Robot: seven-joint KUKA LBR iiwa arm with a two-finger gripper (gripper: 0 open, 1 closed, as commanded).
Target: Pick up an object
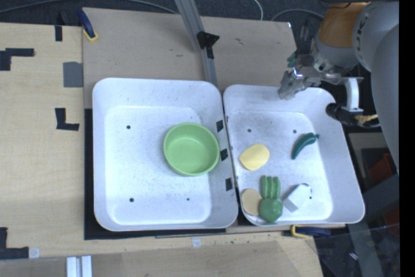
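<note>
The arm [363, 16] reached in from the right, its orange band above the wrist, and the gripper [290, 86] hung over the far rim of the right bin [337, 139], near that bin's far left corner. It was seen too small and too blurred to judge the pincer, so its state cannot be told. Nothing showed beneath it but the white rim of the bin.

The right bin held several small things. A yellow lump [254, 156] lay near its left wall, about midway along. A dark green pepper [303, 144] lay tilted toward the right of the bin's middle, well apart from the gripper. Along the near edge sat a cluster: a pale yellow disc [249, 199] by the near left corner, a green toy with finger-like prongs [270, 199] just beside it and overlapping it, and a small grey-white block [297, 196] close on the toy's right.

The left bin [117, 139] held a light green bowl [190, 149], upright, toward its right wall and roughly midway between far and near edges.

Both bins stood side by side on a wooden bench [142, 42], touching along their shared edge. A grey pole [185, 3] rose at a slant from the far side of the bench, above the seam between the bins.
</note>
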